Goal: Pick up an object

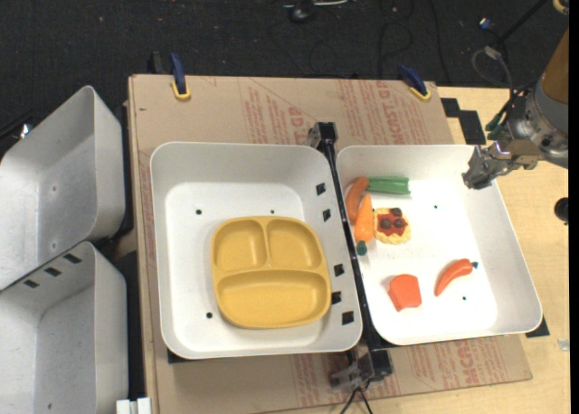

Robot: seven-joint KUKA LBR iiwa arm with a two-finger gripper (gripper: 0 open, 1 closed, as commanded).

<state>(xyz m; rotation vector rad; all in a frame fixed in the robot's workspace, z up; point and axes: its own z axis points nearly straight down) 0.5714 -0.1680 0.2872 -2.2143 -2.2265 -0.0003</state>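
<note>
The right bin (507,313) holds several toy foods. A green bean-like piece (387,185) lies at the back, with an orange carrot (361,209) beside it along the left wall. A small pizza slice with dark dots (392,225) sits near the middle. An orange-red block (405,291) and an orange chili pepper (453,276) lie toward the front. My gripper (479,174) hangs over the bin's back right edge, apart from all the items, with nothing seen between its fingers.
The left bin (181,186) holds a yellow divided tray (270,270). Two white tubs (54,222) stand off the bench to the left. Blue clamps (180,78) hold the board at the back. Cables lie on the dark floor behind.
</note>
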